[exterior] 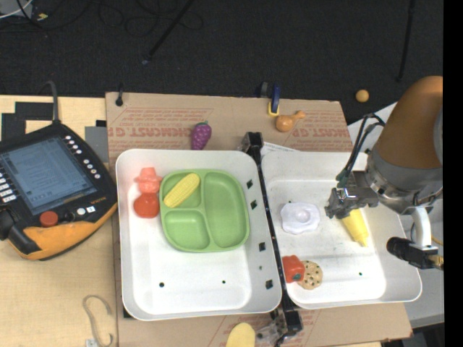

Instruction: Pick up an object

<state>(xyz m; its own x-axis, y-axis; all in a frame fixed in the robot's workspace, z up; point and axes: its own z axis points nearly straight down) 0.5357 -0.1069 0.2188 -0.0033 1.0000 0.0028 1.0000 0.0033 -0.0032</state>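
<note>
Yellow, banana-like toy [356,227] lies in the right bin [376,284], just beside and partly under the gripper [341,207]; whether it is pinched cannot be told. Left of it sits a white cup-like piece [299,217], and a cookie [311,274] lies nearer. A green divided plate [213,219] holding corn [180,189] fills the left bin [188,295].

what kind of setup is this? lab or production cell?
Most likely a robotics research lab, not production. A teach pendant lies on the bench, two white bins sit on taped cardboard, and the contents are toy food, like the corn on a green divided plate.
</note>
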